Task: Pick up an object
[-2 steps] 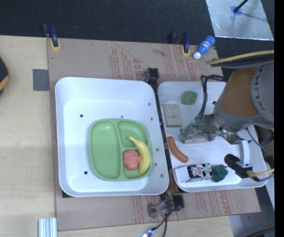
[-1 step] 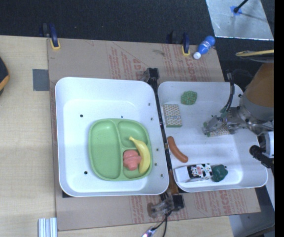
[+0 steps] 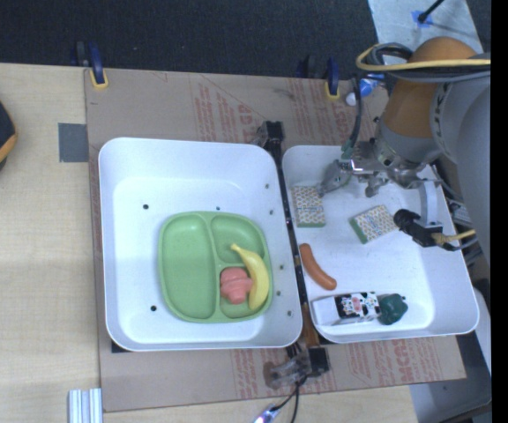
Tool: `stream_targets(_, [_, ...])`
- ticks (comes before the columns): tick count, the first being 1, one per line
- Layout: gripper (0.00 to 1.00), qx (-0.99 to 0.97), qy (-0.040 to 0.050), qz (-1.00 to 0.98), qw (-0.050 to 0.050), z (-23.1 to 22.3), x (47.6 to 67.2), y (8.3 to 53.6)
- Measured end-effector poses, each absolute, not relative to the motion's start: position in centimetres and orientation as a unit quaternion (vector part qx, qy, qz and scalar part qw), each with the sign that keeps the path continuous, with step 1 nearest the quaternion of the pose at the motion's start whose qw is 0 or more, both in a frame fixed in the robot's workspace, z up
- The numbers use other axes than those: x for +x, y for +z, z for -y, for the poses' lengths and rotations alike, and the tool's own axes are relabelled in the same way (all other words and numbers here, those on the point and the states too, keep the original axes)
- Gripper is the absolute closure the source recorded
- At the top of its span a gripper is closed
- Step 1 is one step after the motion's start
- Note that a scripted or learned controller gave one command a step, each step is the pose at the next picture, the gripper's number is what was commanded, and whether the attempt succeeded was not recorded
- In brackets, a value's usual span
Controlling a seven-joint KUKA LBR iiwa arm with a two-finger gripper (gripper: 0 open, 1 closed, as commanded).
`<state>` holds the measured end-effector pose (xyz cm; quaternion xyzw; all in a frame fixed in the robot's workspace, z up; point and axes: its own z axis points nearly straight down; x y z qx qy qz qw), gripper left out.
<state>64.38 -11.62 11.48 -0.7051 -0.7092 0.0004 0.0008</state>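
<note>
The gripper (image 3: 353, 173) is hanging over the right bin (image 3: 448, 307)'s back edge, near a sponge (image 3: 308, 206). The arm's bulk is hiding the fingers, so can't tell their state.

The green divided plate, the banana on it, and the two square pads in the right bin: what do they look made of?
Green divided plate: likely moulded plastic, matte, one even colour with rounded compartment walls. Banana: probably a plastic toy, judging by its smooth, uniform yellow. Square pads: possibly sponge or scouring pads, with speckled, dull faces and a green edge on the right one; too small to be sure.
</note>
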Motion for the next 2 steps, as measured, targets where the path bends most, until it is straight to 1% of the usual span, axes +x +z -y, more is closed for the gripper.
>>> stream_targets(1, [0.0,-0.706,0.0016,0.708,0.001,16.8,59.0,10.4])
stream_targets(2, [1.0,-0.705,0.0018,0.709,0.001,16.9,59.1,11.5])
